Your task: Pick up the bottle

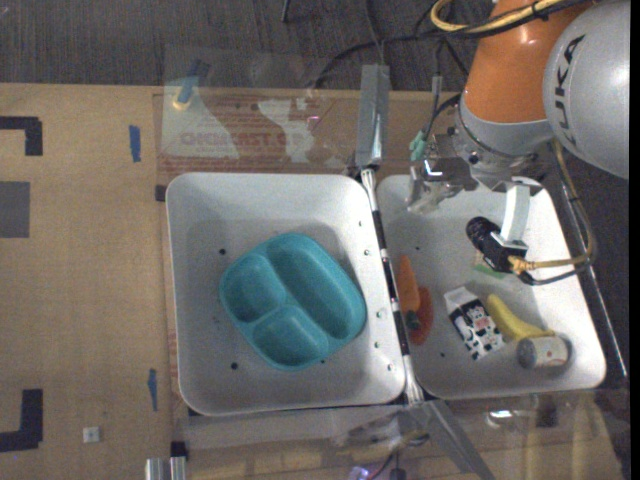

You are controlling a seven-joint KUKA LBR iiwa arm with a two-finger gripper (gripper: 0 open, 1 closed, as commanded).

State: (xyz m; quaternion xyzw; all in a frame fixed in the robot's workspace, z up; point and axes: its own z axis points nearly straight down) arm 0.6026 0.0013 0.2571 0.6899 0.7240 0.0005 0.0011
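Observation:
A small tan bottle [545, 351] lies on its side in the right bin [440, 368], near that bin's front right corner. A yellow banana-shaped item [508, 318] touches its left end. My gripper [428, 186] hangs over the back left part of the right bin, well away from the bottle and with nothing seen in it. The grey and orange arm comes in from the upper right.
A black-and-white cow-patterned carton [473, 324] lies left of the yellow item. An orange carrot-like piece [413, 298] rests against the right bin's left wall. The left bin [190, 218] holds a teal divided plate [292, 298].

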